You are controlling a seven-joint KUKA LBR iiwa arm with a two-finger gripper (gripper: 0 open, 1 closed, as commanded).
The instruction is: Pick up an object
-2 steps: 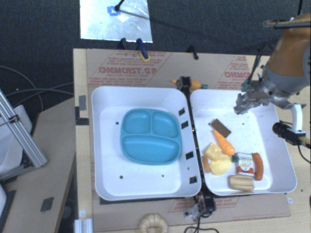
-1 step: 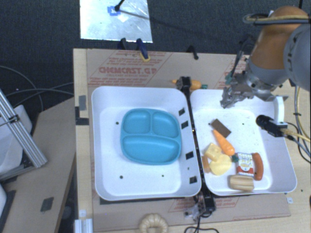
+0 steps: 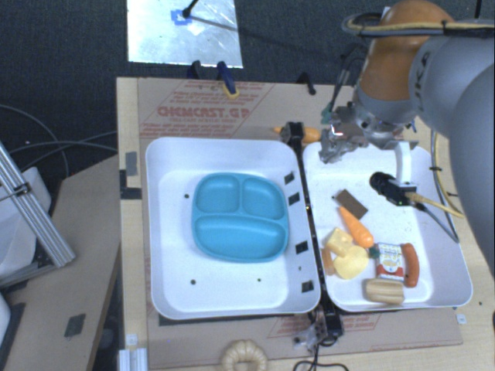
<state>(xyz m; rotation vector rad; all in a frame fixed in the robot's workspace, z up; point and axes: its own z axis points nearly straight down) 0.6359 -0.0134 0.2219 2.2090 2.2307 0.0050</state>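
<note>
Dark carpet spreads behind everything, with a shiny silver sheet lying on it at the top. Below that a pale bench carries a cardboard sheet with red lettering, and on it sit the left bin and the right bin, touching along their inner walls. My arm comes in from the right, its grey bulk cut off by the picture's edge, the orange band bent over the far end of the right bin. My gripper points down above that bin's far left corner, well apart from the objects, and I cannot tell whether it is open or closed; nothing shows in its grasp. A blue divided plate lies in the middle of the left bin. The things to pick cluster at the near end of the right bin: a bread roll, two pale yellow lumps, a carrot, a sausage, a red-labelled pack whose print is too small to read, and a dark brown block. An orange thing peeks past the far rim, mostly hidden.
</note>
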